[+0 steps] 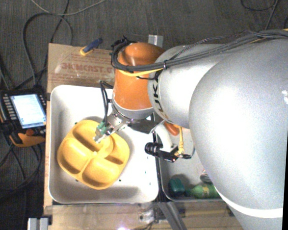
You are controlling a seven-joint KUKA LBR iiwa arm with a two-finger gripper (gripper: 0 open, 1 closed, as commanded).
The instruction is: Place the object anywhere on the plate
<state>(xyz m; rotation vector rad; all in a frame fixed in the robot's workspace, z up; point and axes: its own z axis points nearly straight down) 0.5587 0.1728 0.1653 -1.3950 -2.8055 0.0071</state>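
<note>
A yellow plastic plate (93, 155) with rounded corners and three divided compartments lies flat in the lower left of the frame, turned diagonally, and a small green object (101, 129), too small to tell apart clearly, sits over its upper edge.

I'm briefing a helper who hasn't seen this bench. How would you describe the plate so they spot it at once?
Look at the left white bin, under the arm's orange band. In it lies the plate: yellow, rounded, split into compartments by raised ridges. Nothing else in that bin is yellow or divided.
</note>
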